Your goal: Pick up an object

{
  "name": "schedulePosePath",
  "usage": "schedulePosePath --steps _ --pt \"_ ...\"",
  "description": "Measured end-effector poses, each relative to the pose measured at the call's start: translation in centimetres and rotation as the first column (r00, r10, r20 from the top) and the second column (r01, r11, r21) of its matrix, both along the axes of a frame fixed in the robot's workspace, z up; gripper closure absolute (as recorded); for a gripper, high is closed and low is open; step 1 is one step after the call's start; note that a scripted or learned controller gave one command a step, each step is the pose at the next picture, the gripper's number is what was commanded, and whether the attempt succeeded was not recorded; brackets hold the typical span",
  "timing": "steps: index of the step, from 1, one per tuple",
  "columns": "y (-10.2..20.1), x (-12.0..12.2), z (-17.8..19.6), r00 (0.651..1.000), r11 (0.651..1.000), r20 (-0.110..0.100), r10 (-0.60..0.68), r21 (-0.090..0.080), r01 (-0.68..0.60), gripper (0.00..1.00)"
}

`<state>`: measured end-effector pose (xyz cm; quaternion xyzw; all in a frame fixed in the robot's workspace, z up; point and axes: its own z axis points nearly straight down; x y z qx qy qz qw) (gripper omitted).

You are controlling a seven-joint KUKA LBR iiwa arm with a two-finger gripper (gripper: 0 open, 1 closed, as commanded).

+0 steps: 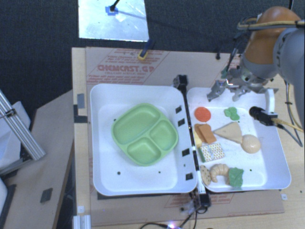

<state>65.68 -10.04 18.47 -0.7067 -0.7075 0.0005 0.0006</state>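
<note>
Above right bin's [274,173] far edge, arm [267,42] angled down, jaws spread

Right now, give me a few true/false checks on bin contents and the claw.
1. The green divided plate lies in the left bin. True.
2. The claw holds the red disc. False: the red disc lies on the floor of the right bin, apart from the claw, which hangs over that bin's far edge with nothing between its fingers.
3. The croissant sits at the near end of the right bin, beside a green piece. True.
4. The beige wedge lies on the green plate. False: the beige wedge is in the right bin, next to a pale egg-shaped item.
</note>
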Motion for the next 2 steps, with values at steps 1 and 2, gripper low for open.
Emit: schedulePosePath --steps 1,2 --pt "-0.1 0.0 -6.2 1.0 1.0 0.001 -0.001 0.0 0.001 0.0" --pt "0.0 0.1 -10.0 1.0 1.0 0.003 0.0 -0.001 0.0 0.0"
